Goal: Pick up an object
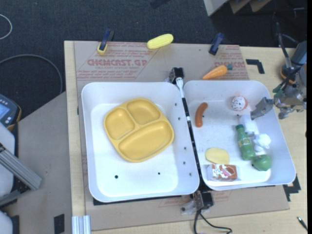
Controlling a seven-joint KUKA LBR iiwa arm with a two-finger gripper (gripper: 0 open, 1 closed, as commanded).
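My gripper (pixel 272 108) hangs over the right edge of the right bin (pixel 220 86), open, with nothing between its fingers. One grey finger (pixel 260 108) reaches toward a white item (pixel 250 126) lying beside the top of a green bottle (pixel 245 142). A white ball with red spots (pixel 238 103) sits just left of that finger. Further into the bin lie a brown sausage (pixel 200 114), a yellow slice (pixel 217 155), a red and white packet (pixel 224 172) and a small green fruit (pixel 262 163).
The left bin (pixel 97 169) holds a yellow divided plate (pixel 138 129). Beyond the bins on the cardboard lie a yellow banana (pixel 160 41) and an orange carrot (pixel 216 72). Clamps (pixel 104 41) grip the board's far edge.
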